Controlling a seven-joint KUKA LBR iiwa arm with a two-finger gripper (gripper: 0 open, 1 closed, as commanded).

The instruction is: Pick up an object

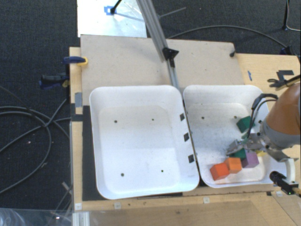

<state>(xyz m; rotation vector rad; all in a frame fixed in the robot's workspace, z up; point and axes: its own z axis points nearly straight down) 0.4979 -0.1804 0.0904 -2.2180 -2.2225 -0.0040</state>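
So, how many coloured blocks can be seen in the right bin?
5, perhaps more hidden under the arm: a red-orange cube nearest the front, an orange cube, a purple block, a dark green block and a teal-green block further back.

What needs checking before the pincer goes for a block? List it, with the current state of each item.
1. Blocks present in the right bin: ok; red block, orange block, purple block and green block.
2. Pincer over the right bin: ok, near the block cluster.
3. Pincer open or shut: cannot tell.
4. Anything held between its fingers: cannot tell.
5. Target standing free: not ok; red, orange and purple blocks crowd together at the bin's near edge.
6. Dark green block under the pincer: cannot tell, partly hidden.
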